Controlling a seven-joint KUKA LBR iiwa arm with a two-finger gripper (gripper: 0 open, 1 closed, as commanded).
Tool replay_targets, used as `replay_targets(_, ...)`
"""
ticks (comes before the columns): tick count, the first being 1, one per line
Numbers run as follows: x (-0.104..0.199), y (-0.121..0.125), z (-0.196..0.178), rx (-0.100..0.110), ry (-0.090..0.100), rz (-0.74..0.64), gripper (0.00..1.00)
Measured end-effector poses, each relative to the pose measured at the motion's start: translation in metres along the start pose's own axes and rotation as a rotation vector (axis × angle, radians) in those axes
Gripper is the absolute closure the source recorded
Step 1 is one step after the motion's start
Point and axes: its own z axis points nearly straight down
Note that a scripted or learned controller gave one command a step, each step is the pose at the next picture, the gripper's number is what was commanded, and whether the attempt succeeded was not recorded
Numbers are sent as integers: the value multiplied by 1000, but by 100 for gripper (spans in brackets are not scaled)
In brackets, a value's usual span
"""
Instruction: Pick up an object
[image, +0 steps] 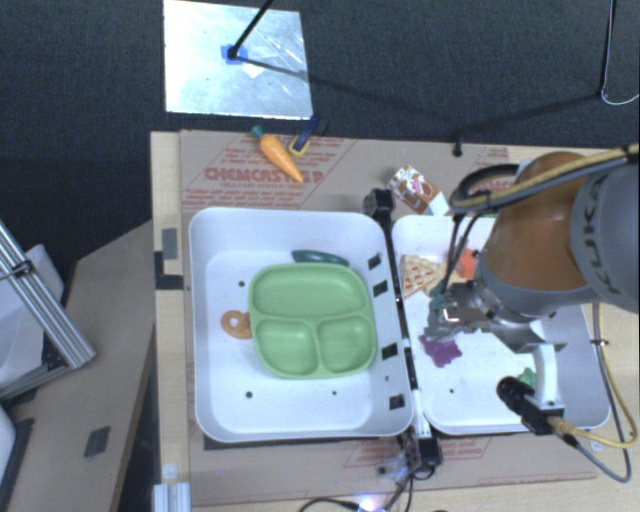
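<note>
My gripper (447, 318) hangs low over the left part of the right bin (580, 400). Just below it on the bin floor lies a purple toy (441, 350), and whether the gripper touches it I cannot tell. A pizza-slice toy (420, 272) lies a little beyond the gripper, near the bin's left wall. A small orange piece (466, 263) peeks out beside the arm. The arm's orange band (535, 225) covers much of the right bin's back half.
The left bin (215, 390) holds a green divided plate (311, 320), an orange pretzel ring (236, 324) and a dark green item (320, 257) behind the plate. Beyond the bins lie a toy carrot (280, 157), a snack packet (414, 188) and a silver sheet (238, 60).
</note>
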Motion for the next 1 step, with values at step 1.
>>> replay_targets(1, -9, 5, -16, -3, -1, 1, 100)
